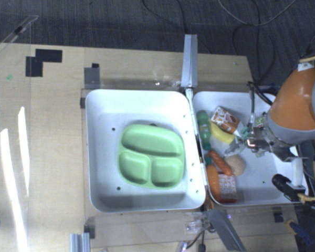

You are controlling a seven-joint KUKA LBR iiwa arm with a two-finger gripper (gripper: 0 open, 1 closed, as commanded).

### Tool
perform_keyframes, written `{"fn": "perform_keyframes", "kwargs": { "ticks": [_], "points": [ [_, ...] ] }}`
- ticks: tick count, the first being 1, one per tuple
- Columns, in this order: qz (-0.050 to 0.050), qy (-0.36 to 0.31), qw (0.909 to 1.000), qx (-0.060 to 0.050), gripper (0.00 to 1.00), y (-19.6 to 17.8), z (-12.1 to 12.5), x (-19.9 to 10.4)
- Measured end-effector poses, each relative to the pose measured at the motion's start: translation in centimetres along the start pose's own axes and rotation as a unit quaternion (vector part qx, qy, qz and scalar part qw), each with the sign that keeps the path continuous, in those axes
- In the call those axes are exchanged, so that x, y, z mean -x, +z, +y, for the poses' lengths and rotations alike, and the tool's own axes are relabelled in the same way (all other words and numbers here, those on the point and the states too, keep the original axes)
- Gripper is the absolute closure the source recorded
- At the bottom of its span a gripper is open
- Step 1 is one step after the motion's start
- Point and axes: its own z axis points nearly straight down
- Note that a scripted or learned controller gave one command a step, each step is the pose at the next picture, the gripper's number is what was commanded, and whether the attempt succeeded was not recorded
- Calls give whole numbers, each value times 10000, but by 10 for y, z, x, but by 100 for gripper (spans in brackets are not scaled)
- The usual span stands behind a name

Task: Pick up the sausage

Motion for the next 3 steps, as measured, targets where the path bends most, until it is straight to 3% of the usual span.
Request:
{"fn": "perform_keyframes", "kwargs": {
  "ticks": [1, 2, 3],
  "points": [
    [-9, -1049, 9945, 47, 0, 84, 7, 6],
    [-18, -1062, 9943, 94, 100, 71, 10, 5],
    [-2, -1289, 9917, 27, 100, -13, 57, -57]
  ]
}}
